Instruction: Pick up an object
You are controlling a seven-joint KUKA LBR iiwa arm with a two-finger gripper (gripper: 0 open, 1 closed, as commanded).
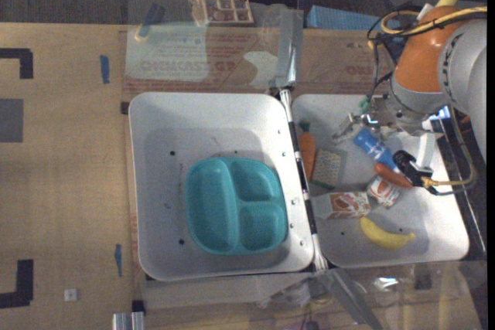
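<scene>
Two white bins sit side by side on the bench [62, 166]. The left bin [155, 127] holds a teal divided plate [234, 205]. The right bin [448, 239] holds smaller things: a banana [384, 233] near its front edge, long axis running left to right; a carrot [308, 154] along its left wall, lying front to back; a blue bottle [370, 143], tilted diagonally. The end effector [363, 120] hangs over the bottle's upper end; whether it is apart or together cannot be told.

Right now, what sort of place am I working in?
Probably a robot lab's pick-and-place bench: two white bins side by side, toy food like a banana and carrot, and tape marks on the board.
</scene>
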